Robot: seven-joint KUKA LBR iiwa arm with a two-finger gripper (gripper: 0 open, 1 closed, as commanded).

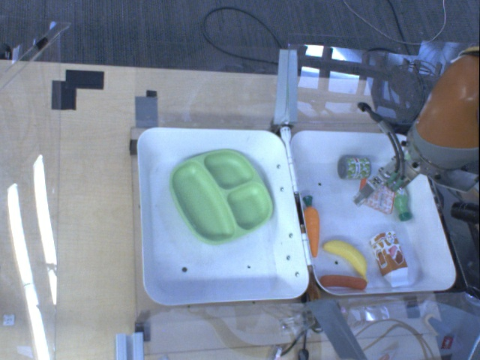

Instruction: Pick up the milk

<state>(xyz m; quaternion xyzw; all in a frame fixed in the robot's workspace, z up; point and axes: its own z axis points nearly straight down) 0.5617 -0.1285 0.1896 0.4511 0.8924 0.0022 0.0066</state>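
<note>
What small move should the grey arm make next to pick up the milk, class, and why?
Probably shift the gripper toward the view's bottom, to sit above the white milk carton with orange-brown print. The carton lies on its side near the right white bin's front corner, while the gripper hangs over a pinkish packet beside a small green bottle, apart from the carton.

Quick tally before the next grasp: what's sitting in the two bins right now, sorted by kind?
Plates: 1, the green three-compartment plastic plate
Toy foods: 3, the orange carrot, yellow banana, red sausage
Cartons: 2, the white printed milk carton, pink-patterned carton by the gripper
Cans: 1, the grey-green can
Bottles: 1, the small green bottle
Total: 8
</note>
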